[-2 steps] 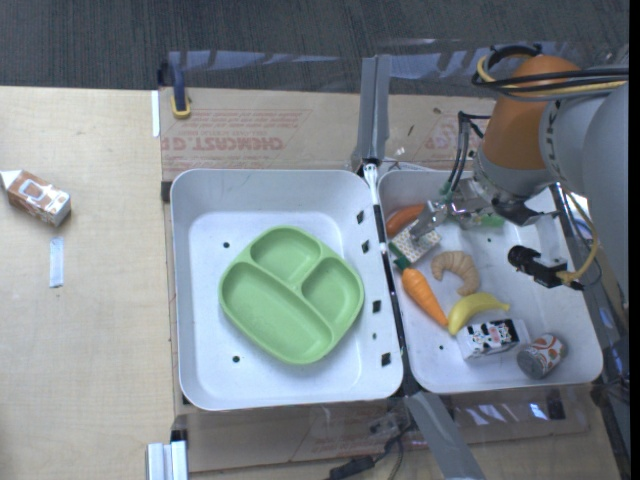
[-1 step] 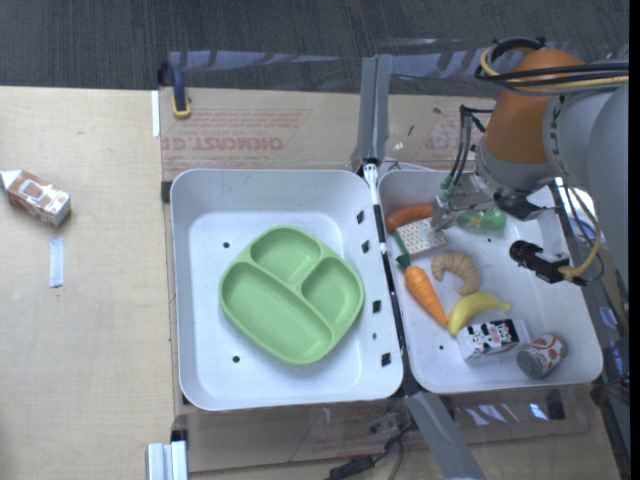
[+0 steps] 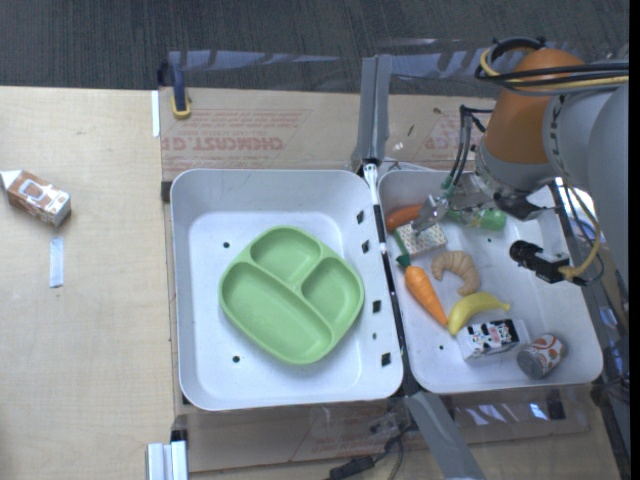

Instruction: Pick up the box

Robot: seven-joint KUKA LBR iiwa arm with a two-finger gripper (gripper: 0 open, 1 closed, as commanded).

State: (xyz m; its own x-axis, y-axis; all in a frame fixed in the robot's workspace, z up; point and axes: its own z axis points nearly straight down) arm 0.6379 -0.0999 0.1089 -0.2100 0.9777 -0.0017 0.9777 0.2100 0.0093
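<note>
The box (image 3: 492, 338) lies on its side near the front of the right bin (image 3: 500, 385). It is a small oblong block, white with black patches. A curved yellow banana (image 3: 476, 309) lies just behind it, close enough that I cannot tell whether they touch. To its right a short round can (image 3: 541, 355), brown and white, lies tilted by the bin's front corner.

Further back a tan, ridged croissant (image 3: 458, 268) curls beside a tapered orange carrot (image 3: 424, 293) with a green tip, which lies aslant along the bin's left side. Behind them is a pale speckled block (image 3: 421, 237), with a second orange piece (image 3: 403, 215) next to it near the back left corner.

My gripper (image 3: 437, 211) hangs over that back part, just above the speckled block and well apart from the box. Whether it is open or closed I cannot tell. A green thing (image 3: 482, 218) shows beside it, too blurred to name. My grey arm (image 3: 600, 148) comes in from the right, with its orange band (image 3: 530, 108) glossy and rounded.

The left bin (image 3: 185, 298), smooth white plastic with rounded corners, holds a light green plate (image 3: 291, 294) moulded into three compartments. Out on the pale wooden bench (image 3: 80, 368) a small carton (image 3: 38, 198) lies far left.
</note>
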